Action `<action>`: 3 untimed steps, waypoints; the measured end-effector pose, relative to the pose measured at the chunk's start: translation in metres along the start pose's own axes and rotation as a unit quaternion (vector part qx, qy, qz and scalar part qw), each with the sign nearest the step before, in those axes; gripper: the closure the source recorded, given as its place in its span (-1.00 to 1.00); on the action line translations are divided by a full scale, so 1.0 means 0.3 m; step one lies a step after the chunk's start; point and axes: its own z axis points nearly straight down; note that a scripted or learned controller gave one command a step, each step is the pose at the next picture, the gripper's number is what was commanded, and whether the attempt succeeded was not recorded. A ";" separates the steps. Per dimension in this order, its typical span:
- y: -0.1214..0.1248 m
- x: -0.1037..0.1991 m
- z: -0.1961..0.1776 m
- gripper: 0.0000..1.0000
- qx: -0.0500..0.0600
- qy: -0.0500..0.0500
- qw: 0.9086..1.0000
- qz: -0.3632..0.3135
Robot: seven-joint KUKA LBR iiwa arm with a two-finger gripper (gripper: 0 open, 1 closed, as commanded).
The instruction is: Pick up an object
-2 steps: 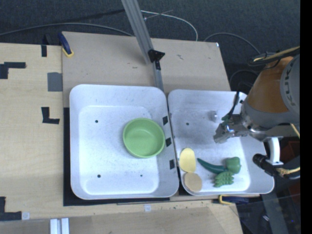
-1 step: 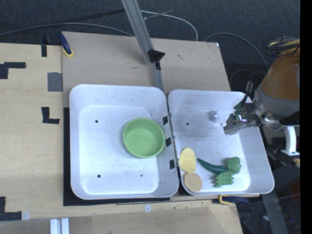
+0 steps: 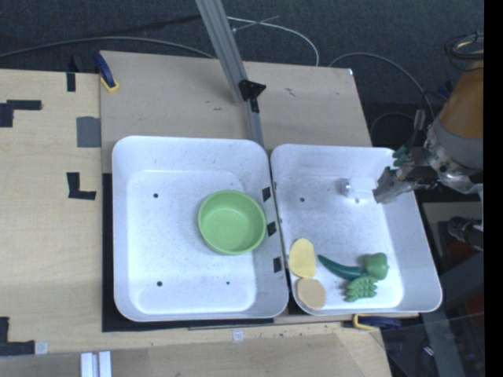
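Note:
My gripper [image 3: 391,185] hangs over the right edge of the right bin [image 3: 330,167], at its upper right, with nothing seen in it. Along that bin's front lie several toy foods: a yellow piece [image 3: 302,258], a tan round piece [image 3: 311,293], a dark green long pepper [image 3: 338,267], a green rounded piece [image 3: 376,264] and a light green bumpy piece [image 3: 361,289]. They sit well below and left of the gripper. A green bowl [image 3: 231,222] stands upright in the left bin [image 3: 149,171], near its right side.
A small grey mark or item [image 3: 346,187] shows on the right bin's floor left of the gripper. A grey pole [image 3: 224,42] slants across the bench behind the bins. Cables run over the dark floor at the back.

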 end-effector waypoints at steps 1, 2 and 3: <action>0.032 0.151 0.039 1.00 0.003 0.001 1.000 -0.002; 0.028 0.336 0.091 1.00 0.004 0.002 1.000 -0.002; 0.042 0.513 0.139 1.00 0.005 0.002 1.000 -0.002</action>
